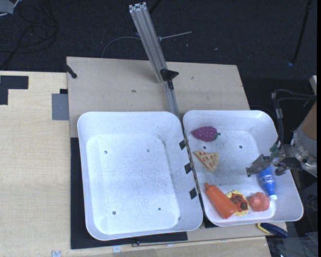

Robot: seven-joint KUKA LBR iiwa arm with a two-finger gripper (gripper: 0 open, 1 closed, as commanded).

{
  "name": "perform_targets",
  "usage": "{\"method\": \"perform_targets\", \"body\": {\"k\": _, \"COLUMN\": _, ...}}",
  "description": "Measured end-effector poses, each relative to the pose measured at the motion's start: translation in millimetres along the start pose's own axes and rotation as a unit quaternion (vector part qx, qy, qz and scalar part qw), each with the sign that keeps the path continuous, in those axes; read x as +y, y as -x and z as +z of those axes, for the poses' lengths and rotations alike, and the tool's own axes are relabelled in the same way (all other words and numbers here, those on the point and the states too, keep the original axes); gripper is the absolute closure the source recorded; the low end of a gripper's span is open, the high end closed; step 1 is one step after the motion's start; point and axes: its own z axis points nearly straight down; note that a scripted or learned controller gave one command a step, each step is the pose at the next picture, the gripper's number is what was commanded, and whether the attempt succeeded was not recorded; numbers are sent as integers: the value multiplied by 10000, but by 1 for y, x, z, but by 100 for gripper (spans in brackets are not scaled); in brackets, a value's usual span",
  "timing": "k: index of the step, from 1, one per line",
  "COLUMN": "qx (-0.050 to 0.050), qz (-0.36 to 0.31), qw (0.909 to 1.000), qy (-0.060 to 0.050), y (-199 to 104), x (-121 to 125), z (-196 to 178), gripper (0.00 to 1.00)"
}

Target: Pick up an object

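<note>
My gripper (267, 168) hangs low over the right side of the right bin (230, 119), coming in from the right edge. Its fingers stand apart, open, with the upper end of a small blue bottle (268, 183) between them; whether they touch it I cannot tell. The bottle lies on the bin floor with its white cap toward the front. Beside it lie a red tomato-like piece (258, 201), a yellow and red item (238, 201) and an orange carrot-shaped piece (220, 200). Further back are a tan wedge (206, 159) and a purple grape bunch (204, 133).
The left bin (131, 170) adjoins the right one, joined by black clips along the shared wall. A metal bar (152, 44) slants up from behind the bins. A blue and yellow thing (273, 229) lies outside the right bin's front corner.
</note>
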Motion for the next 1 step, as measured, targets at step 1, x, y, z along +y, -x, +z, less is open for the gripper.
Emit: {"method": "perform_targets", "body": {"k": 1, "qx": 1, "qz": 0, "qw": 10000, "qy": -2, "y": -8, "x": 0, "z": 46, "gripper": 0}}
